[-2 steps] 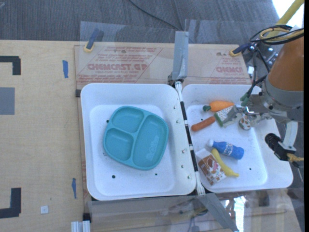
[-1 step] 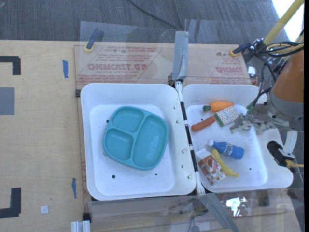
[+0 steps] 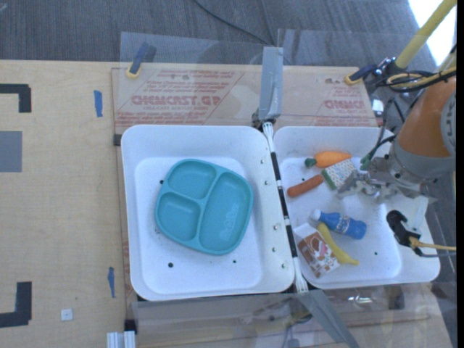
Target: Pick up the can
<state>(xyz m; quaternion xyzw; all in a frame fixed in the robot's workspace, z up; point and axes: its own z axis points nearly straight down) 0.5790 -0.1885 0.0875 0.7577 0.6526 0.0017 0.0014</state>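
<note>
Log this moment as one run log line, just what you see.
arm: over right bin | gripper: beside patterned can | can: lying in bin, not lifted | left bin: teal plate

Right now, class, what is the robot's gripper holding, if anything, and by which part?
It cannot be told. The gripper is low in the right bin, beside the green-and-white box, but its fingertips are too blurred to show anything between them.
</note>
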